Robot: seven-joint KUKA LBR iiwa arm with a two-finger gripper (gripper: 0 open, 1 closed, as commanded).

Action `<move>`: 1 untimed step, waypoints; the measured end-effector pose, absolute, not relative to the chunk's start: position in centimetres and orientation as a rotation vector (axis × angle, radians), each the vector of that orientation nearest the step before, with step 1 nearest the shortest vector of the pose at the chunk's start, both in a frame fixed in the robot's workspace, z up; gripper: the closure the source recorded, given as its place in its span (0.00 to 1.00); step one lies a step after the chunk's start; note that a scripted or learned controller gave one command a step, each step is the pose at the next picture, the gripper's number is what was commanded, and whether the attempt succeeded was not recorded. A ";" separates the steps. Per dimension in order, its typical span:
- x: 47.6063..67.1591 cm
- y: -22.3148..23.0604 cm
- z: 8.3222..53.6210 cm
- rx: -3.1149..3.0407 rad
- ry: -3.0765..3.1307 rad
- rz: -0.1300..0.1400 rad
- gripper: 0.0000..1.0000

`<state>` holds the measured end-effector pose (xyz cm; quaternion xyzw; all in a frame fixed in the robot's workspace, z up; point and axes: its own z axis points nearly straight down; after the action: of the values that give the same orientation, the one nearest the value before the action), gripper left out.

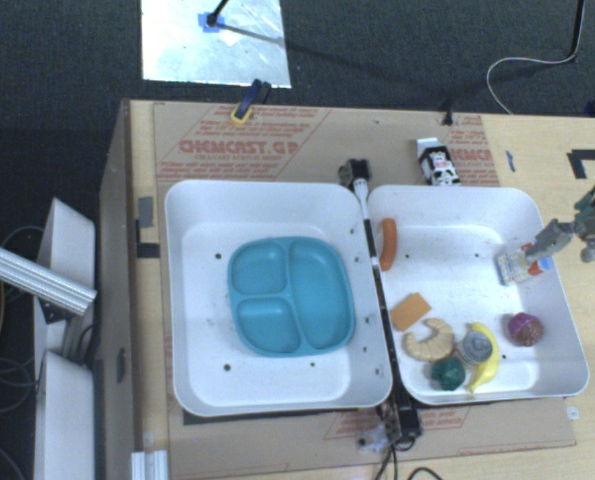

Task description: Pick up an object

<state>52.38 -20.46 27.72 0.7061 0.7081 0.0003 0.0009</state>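
Two white bins on bench, side by side; arm enters from view's right.

- Gripper (517, 266): low over right bin (552, 228), at its right wall, fingers pointing toward bin centre. Looks blurred; open/shut state: cannot tell. Nothing visibly held.
- Purple ball (524, 328): just below gripper tip in view, nearest item to it, apart from it.
- Banana (485, 358), grey round item (474, 346), dark green item (448, 373): bunched together, below and left of gripper, near bin's front edge.
- Tan croissant-shaped piece (429, 340), orange wedge (410, 311): further left of gripper, touching or nearly so.
- Orange hot dog (387, 244): far left of gripper, along the divider between bins.
- Blue divided plate (290, 295): in left bin (192, 218), well apart from gripper.

Task status (judgement): approach stage only. No obj. lifted; all items rest on bin floor. Left to do: settle on target, prob. the ball or whatever lies under the tip, then close, then lift.
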 end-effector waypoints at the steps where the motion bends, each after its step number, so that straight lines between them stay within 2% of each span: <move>1: 58.4 -20.5 11.9 2.218 2.228 0.000 0.00</move>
<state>58.36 -20.54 11.87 0.7056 0.7087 -0.0001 -0.0009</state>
